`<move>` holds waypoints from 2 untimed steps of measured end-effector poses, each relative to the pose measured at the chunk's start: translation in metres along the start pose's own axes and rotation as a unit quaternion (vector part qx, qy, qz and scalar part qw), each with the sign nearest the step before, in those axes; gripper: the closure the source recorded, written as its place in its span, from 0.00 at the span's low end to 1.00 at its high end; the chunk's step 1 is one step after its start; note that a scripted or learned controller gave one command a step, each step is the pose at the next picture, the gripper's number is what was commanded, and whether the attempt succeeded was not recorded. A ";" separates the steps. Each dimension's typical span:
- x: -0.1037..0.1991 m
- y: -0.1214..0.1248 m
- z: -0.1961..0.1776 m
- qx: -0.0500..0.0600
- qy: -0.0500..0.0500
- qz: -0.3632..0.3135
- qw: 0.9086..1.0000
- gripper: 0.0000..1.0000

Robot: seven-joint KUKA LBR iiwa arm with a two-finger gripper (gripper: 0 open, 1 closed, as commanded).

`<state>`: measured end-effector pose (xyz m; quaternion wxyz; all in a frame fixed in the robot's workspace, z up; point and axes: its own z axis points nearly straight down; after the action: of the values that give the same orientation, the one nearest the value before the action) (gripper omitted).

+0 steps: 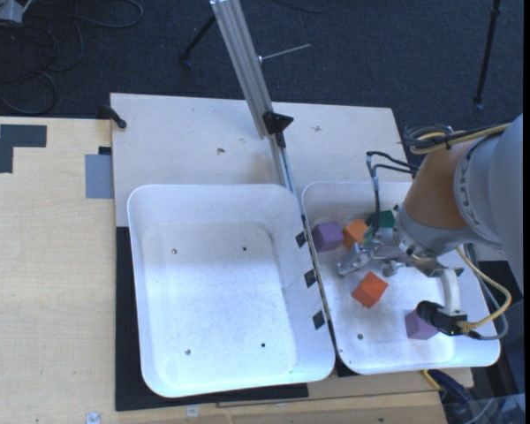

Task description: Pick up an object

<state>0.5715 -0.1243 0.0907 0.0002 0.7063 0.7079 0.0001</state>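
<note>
Hand (360, 256) hovering in right bin (397, 360); grip state unclear. Orange cube (369, 290) lying just below it.

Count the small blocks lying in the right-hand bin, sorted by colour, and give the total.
Purple blocks: 2
Orange blocks: 2
Green blocks: 1, partly hidden by the arm
Total: 5

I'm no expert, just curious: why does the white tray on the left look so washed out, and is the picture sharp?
Camera view: bright overhead light bleaches the left bin; the blocks in the right bin cast soft shadows; the gripper looks slightly blurred.
</note>
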 end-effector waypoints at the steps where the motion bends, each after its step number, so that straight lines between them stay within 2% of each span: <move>1: 0.018 -0.069 -0.002 -0.001 0.000 0.002 1.000 0.00; 2: 0.001 -0.015 -0.001 -0.001 -0.001 0.001 1.000 0.00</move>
<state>0.5567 -0.1233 0.0916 0.0014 0.7068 0.7075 0.0005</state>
